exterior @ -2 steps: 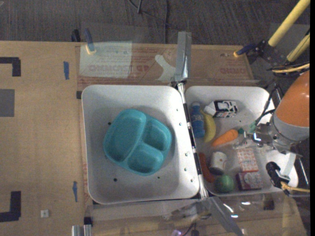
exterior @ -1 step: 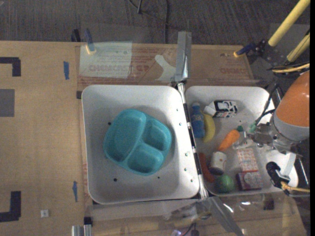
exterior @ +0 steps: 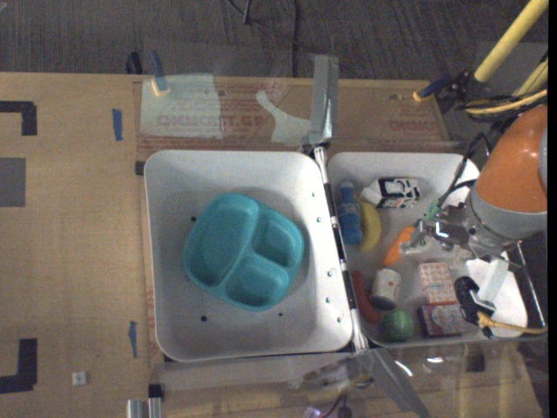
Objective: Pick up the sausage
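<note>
Sausage [exterior: 360, 289]: dark red, lies along right bin [exterior: 513, 313] left wall, beside white cup [exterior: 385, 286]. Prob. light, stiff, smooth; grip across mid-length. Gripper [exterior: 432, 231] above carrot [exterior: 399, 244]; jaws' state: can't tell.

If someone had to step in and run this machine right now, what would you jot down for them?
Gripper: over the right bin, near the carrot; whether its fingers are open or shut can't be read, and nothing shows between them.
Sausage: lying along the right bin's left wall, beside the small white cup, above the green ball.
Left bin: holds the teal divided tray.
Done: nothing yet.
Left: reach the sausage, grip it, lift it.
</note>
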Available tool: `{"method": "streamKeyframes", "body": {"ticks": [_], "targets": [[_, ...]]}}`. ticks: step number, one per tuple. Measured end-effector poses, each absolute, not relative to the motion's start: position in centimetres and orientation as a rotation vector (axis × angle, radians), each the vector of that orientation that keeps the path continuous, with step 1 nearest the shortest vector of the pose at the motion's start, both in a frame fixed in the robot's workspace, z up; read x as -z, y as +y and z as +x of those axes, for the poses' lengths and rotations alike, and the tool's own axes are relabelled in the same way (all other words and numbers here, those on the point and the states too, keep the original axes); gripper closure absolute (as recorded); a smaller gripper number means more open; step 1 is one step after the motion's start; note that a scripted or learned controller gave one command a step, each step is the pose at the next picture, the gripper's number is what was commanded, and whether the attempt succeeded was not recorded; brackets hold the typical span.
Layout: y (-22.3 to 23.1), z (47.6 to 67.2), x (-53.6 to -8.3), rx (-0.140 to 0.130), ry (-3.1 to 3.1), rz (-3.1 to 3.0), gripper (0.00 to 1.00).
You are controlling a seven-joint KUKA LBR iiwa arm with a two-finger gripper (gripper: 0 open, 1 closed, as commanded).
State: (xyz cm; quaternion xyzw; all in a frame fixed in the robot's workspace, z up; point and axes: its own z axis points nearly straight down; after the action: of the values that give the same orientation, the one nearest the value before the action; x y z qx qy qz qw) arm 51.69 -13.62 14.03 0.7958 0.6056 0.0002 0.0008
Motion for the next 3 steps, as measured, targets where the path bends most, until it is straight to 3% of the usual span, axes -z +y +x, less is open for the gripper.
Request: {"method": "streamKeyframes", "body": {"ticks": [1, 2, 3], "targets": [[-12.9, 49.6, -9.6, -0.034, 1.377, 2.798, 0.00], [-19.4, 50.5, -10.2, -0.015, 1.333, 2.834, 0.00], [-21.3, 53.3, -12.7, -0.002, 1.230, 2.898, 0.00]]}}
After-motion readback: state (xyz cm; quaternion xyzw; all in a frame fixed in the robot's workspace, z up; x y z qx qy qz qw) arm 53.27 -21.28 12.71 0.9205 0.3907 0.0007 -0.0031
